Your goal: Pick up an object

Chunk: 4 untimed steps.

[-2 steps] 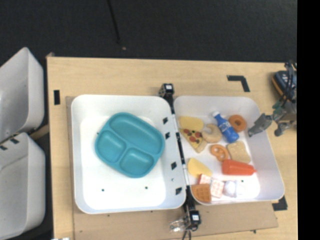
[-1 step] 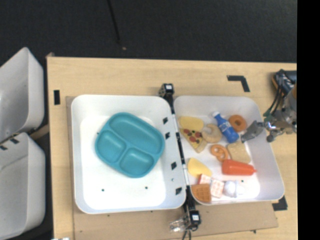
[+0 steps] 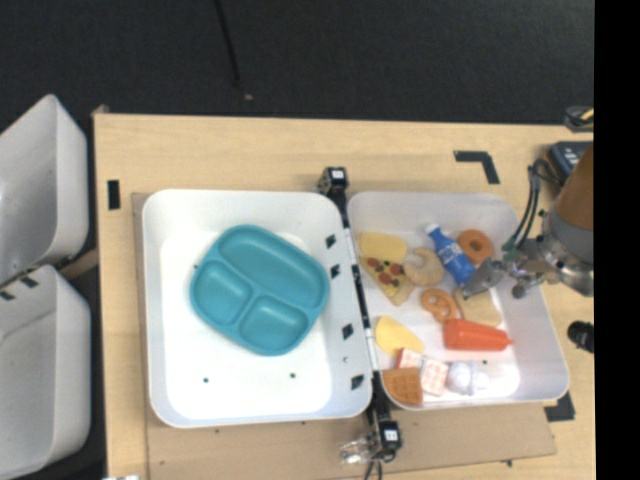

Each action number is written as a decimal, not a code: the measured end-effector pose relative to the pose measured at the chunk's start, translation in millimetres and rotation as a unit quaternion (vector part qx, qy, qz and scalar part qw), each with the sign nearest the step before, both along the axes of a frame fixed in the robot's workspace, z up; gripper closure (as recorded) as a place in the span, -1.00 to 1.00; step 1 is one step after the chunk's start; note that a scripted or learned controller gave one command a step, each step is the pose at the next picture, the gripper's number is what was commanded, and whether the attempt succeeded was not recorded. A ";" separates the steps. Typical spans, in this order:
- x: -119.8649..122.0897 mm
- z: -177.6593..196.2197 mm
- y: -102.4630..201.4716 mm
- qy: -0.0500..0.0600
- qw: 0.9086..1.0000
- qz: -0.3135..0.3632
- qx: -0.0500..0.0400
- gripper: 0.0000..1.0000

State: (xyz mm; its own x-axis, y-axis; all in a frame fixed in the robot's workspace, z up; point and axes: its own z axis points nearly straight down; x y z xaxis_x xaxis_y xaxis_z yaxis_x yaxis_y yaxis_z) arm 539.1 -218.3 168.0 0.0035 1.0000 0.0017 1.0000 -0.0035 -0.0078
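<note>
Two white bins sit side by side on the bench. The left bin holds a teal divided plate, lying flat near its middle, well apart from everything else.

The right bin holds the toy food clutter, which is where the candidates for the pick are. A pizza slice and a yellow cheese wedge lie near the divider. A blue bottle lies tilted, just beside a brown donut. A pretzel sits mid-bin, with an orange carrot-like piece just below it. A yellow lemon-shaped piece lies at the left, and a waffle-like piece, a small pink-and-white box and a white ball are bunched along the front wall.

The arm comes in from the right, with its orange band at the frame edge. The gripper is low over the right side of the right bin, near the bottle and donut and above the carrot piece. The fingers are too dark and small to read: cannot tell if they are spread or pinched. Nothing is visibly between them, so no hold can be claimed.

Judgement: this is the approach or descent stage and the pick is not yet done. The target is likely the bottle or the donut, since they are nearest. The crowded items raise the risk of nudging a neighbour or closing on two things at once.
</note>
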 end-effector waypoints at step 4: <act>3.9 -11.7 -3.8 -0.003 1.000 0.000 -0.001 1.00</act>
